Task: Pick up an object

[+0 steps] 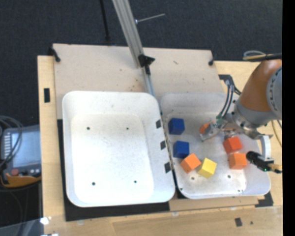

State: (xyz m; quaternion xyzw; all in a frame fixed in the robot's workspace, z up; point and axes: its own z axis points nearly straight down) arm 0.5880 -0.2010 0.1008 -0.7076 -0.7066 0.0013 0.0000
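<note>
**Gripper low in right bin, grasp unconfirmed**

Fingers: can't tell whether they're spread or closed. The gripper (212,130) is a small grey blur from this angle, tips pointing toward the bin's middle. A small orange piece (204,128) sits right at the tips. Could be between them, could be just beside. Not calling it held.

Outward from there:
- Red-orange cube (232,144) just below the wrist, another orange cube (237,160) just below that one. Both close to the arm body.
- Orange cube (190,162) and yellow cube (207,167) touching or nearly so, near the bin's front.
- Two blue cubes, upper (176,126) and lower (181,148), near the divider side, apart from the gripper.
- All of it is in the right bin (187,102). Left bin (113,98) has nothing the task needs.
- Arm (258,92) comes in from the right, orange band over the bin's far corner.

Risks, my read:
- If the tips are beside the small orange piece and not around it, closing will shove it away and the lift comes up with nothing.
- The piece looks small next to the cubes, so a slightly off-centre pinch could squirt it out.
- Wrist hangs over the two orange cubes on the right. Any sideways correction at this height may knock them, possibly against the bin wall.
- Cable and bracket hardware by the wrist is near the bin rim, so there's snag potential on retract.
</note>
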